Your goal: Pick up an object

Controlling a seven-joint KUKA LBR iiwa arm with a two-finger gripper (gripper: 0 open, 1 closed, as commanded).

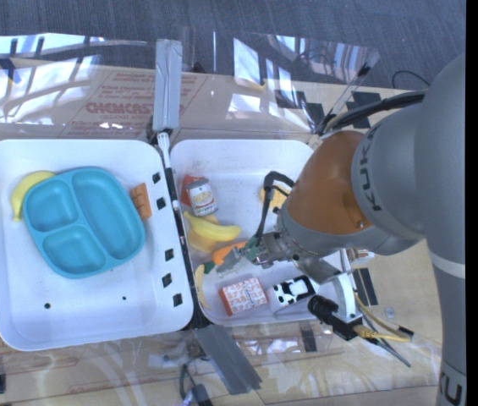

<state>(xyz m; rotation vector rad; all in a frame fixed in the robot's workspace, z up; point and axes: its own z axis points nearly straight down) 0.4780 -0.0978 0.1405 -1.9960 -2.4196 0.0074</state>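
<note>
Your arm is down in the right bin [222,155], so I judge you are at the reach step, not the lift. The gripper [251,252] sits just at 3 o'clock of the banana [211,229] — whether it is grasping or released, I cannot tell. Next, close on the banana, then go up slowly.
</note>
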